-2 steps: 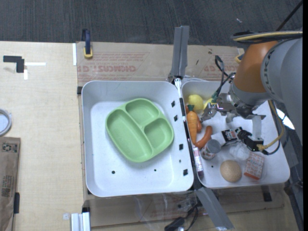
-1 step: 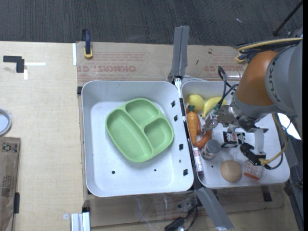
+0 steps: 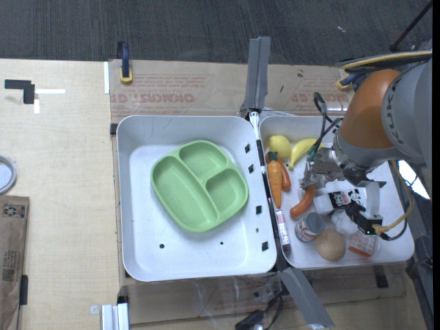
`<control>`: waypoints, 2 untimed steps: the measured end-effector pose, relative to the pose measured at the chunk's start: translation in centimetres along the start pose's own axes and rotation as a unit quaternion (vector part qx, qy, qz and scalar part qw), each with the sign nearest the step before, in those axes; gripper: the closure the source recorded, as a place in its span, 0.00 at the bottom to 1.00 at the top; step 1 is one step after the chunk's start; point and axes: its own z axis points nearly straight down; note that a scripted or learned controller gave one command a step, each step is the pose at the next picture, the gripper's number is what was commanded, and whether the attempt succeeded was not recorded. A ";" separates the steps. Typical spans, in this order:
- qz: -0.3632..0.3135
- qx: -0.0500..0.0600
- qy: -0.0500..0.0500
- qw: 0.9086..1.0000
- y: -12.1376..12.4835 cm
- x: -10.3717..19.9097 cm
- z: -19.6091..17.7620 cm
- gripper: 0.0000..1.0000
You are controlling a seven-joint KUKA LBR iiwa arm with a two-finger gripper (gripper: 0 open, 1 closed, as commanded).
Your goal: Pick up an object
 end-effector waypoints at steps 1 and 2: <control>0.002 0.000 0.000 1.000 0.0 -0.1 -0.9 1.00; -0.076 -0.002 0.000 0.997 -1.5 2.5 -9.1 1.00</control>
